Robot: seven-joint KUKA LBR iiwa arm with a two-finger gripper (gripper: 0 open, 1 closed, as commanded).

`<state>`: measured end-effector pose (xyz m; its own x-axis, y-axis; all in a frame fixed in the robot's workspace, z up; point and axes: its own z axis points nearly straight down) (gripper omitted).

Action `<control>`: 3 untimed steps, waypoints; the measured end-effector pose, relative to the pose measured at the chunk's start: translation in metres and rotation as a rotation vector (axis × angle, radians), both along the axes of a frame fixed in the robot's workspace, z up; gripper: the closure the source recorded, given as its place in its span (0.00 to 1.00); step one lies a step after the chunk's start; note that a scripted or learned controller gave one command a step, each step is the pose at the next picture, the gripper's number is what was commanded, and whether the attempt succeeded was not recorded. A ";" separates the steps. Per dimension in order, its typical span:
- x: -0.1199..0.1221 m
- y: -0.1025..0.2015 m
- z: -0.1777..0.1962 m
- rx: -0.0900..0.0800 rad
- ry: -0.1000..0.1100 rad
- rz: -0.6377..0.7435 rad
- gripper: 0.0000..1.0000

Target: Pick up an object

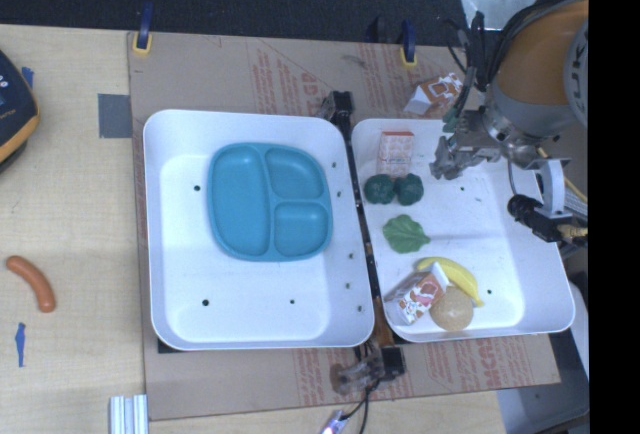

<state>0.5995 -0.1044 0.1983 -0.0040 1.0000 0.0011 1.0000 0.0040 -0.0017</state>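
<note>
The right white bin holds a small red-and-white carton at its far left, two dark green round items beside it, and a green leaf-shaped piece in the middle. At the near edge lie a yellow banana, a tan round item and a red-and-white packet. My gripper hangs over the far part of this bin, right of the carton, with nothing seen between its fingers.
The left white bin holds a blue divided plate. A snack packet lies on the cardboard beyond the right bin. A toy sausage rests on the bench at far left, and a dark device sits at the left edge.
</note>
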 end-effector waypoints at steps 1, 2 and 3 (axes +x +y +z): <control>0.000 0.000 0.000 0.000 0.001 0.000 0.00; 0.029 -0.004 -0.081 -0.002 0.003 0.003 0.00; 0.057 -0.033 -0.106 -0.001 0.001 0.000 0.00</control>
